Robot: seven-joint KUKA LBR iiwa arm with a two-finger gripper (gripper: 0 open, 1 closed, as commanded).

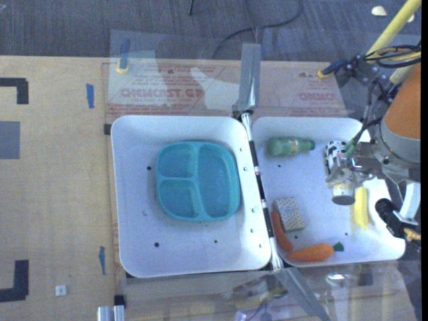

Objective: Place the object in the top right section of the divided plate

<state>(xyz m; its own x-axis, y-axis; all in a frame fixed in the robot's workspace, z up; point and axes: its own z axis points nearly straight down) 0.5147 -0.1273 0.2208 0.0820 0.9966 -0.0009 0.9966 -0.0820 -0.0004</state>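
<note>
We see the teal divided plate [198,180] lying in the left bin [134,246] with nothing in its sections. The right bin [314,226] holds the loose things: a green bottle [290,146] near its far edge, a speckled sponge block [290,214] toward the middle, a carrot [311,252] along the near edge, a red-orange piece [279,231] beside the divider, and a yellow banana [361,207] on the right side. The claw [342,179] hangs low over the right side of that bin, just beside the banana, with a black-and-white patterned object [333,154] next to it. We cannot tell whether the claw is apart or together. The tabletop [53,179] around the bins is tan board.
</note>
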